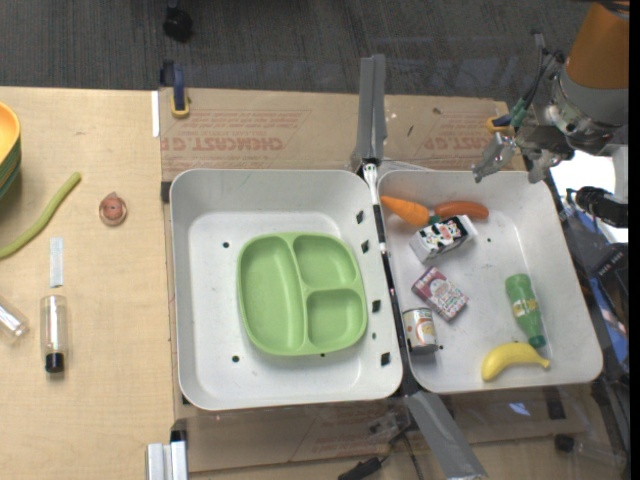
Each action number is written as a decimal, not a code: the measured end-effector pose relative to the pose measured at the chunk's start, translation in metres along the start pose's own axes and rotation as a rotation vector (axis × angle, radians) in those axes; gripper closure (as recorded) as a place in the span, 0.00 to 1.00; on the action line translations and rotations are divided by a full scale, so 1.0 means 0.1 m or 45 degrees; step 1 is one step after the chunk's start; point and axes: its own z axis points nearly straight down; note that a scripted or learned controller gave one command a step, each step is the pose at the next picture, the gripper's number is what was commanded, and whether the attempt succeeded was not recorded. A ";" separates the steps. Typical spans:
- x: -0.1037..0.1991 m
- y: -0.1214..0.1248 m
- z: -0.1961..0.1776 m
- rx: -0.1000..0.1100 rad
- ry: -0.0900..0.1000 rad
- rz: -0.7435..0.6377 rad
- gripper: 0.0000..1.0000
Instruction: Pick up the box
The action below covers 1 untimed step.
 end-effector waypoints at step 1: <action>0.30 -0.42 1.26 -0.007 0.000 -0.079 0.00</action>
